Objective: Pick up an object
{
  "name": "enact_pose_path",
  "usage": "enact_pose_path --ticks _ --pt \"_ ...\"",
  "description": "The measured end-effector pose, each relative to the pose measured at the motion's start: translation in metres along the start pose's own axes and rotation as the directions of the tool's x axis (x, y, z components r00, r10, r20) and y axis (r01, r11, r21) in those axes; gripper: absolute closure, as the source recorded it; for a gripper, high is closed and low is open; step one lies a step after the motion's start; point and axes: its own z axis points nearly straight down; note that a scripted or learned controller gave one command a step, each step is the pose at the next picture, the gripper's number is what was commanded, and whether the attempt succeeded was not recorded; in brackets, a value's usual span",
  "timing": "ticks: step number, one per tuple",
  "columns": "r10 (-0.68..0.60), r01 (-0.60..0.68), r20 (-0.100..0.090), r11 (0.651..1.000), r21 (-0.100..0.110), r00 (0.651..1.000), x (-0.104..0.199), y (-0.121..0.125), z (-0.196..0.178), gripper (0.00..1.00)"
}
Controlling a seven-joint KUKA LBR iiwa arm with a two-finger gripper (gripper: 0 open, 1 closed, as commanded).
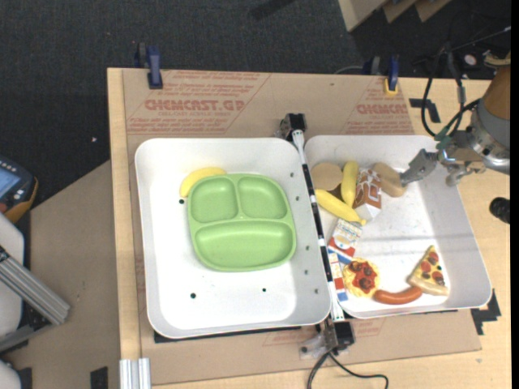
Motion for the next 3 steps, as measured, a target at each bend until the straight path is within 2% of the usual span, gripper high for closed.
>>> enact_pose_path --ticks 1,2,3 --pt "-0.005 0.005 -0.004 1.0 0.003 1.0 0.059 0.035 0.136 0.0" --pt "-0.001 0.001 0.0 1.0 -0.007 1.0 0.055 0.036 0.117 1.0" --pt "-0.008 0.008 -0.002 1.0 -0.008 1.0 0.141 0.046 0.024 1.0"
